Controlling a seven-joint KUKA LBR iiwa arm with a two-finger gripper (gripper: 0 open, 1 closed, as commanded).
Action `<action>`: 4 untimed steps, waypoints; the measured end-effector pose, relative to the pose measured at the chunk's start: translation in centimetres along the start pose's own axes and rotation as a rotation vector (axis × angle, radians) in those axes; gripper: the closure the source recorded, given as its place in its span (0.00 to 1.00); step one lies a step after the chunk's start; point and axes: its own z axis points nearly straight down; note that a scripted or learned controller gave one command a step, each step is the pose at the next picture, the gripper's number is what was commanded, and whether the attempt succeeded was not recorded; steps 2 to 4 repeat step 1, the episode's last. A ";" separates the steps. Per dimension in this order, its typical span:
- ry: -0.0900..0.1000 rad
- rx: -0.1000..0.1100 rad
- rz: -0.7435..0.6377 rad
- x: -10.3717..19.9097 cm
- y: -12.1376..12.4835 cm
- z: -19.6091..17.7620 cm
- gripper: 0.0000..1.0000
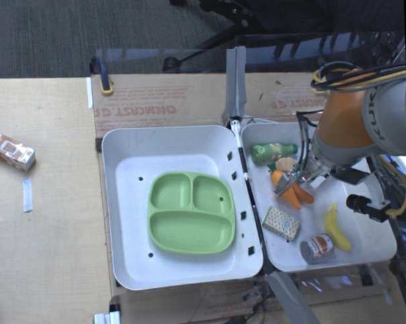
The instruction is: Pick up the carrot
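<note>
the gripper is down in the right bin, right of centre in the frame, its fingers against the carrot; whether they are clamped on it, i cannot tell. around it lie a green bottle, a banana, a can and a patterned packet, and the green divided plate fills the left bin

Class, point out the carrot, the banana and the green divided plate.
carrot [295, 195]: camera view, middle of its orange body.
banana [337, 228]: camera view, middle of its curve.
green divided plate [193, 237]: camera view, floor of its large compartment.
</note>
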 end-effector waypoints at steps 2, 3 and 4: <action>-0.002 0.000 0.309 5.7 3.5 -9.2 1.00; -0.002 0.000 0.309 5.7 3.5 -9.2 1.00; -0.002 0.000 0.309 5.7 3.5 -9.2 1.00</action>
